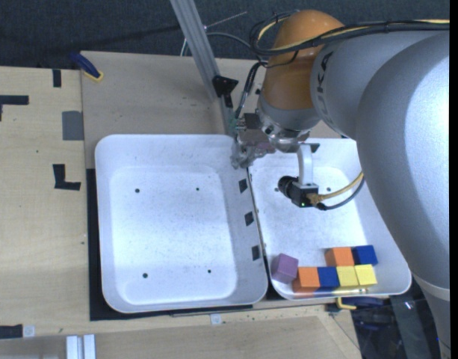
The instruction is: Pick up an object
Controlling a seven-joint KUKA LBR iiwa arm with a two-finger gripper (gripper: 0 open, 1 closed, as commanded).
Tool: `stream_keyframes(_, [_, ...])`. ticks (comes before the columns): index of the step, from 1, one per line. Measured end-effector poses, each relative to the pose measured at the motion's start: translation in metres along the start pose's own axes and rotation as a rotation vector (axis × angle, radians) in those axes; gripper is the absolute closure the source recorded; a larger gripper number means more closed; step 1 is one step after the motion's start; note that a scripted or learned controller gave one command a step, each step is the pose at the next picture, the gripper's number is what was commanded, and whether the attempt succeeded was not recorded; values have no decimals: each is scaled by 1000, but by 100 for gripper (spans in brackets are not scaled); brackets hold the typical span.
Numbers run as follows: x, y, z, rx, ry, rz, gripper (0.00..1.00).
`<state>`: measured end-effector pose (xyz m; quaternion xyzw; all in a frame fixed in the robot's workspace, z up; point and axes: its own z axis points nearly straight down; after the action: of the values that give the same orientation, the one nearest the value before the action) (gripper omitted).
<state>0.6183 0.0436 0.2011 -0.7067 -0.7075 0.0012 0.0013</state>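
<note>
Several small blocks lie in the near corner of the right bin (378, 223): a purple block (286, 266), an orange block (308, 277), a blue block (328, 277) and yellow blocks (356, 276) in a row. Behind that row sit another orange block (338, 257) and another blue one (364, 255). My gripper (247, 152) hangs below the orange wrist band (296, 51), over the far end of the rims where the two bins meet, well away from the blocks. I see no block at the gripper.
The left bin (109, 200) shows a bare white floor with a few dark specks. A slanted metal rod (195, 32) rises behind the bins. A black fitting with cables (297, 191) hangs from the wrist over the right bin. The big grey arm (408, 140) covers the right side.
</note>
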Motion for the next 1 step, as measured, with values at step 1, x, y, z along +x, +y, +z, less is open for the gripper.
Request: stream_keyframes(1, [0,0,1,1,0,0,0])
